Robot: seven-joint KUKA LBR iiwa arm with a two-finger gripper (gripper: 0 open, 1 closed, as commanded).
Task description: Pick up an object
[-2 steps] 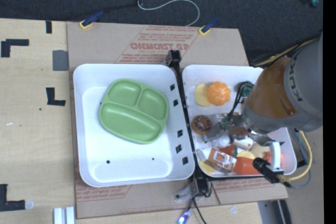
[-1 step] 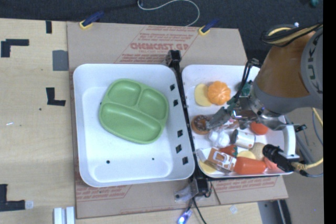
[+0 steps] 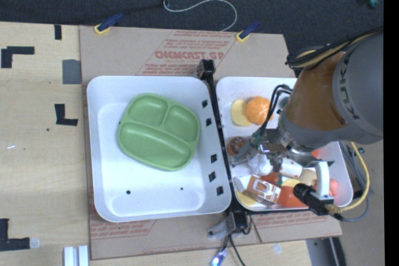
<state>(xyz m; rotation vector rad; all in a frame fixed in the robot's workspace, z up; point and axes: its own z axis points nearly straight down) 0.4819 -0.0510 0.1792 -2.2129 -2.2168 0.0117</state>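
We see the grey arm (image 3: 336, 96) with its orange band coming in from the right and hanging low over the right bin (image 3: 225, 85), with the claw (image 3: 269, 156) down among the clutter there; whether it is spread or pressed together we cannot tell, since the wrist and the heap hide it. Well to the claw's left, past the divider, lies the left bin (image 3: 100, 152), and in it a green sectioned plate (image 3: 159, 130), flat and apart from the walls. Just below and to the right of the claw lies an orange-and-brown packet (image 3: 265, 189) by the near rim. Above the claw and slightly left sits an orange ball (image 3: 256, 109), touching a pale yellow piece (image 3: 239, 112). Just left of the claw is a small brown round thing (image 3: 236, 146).
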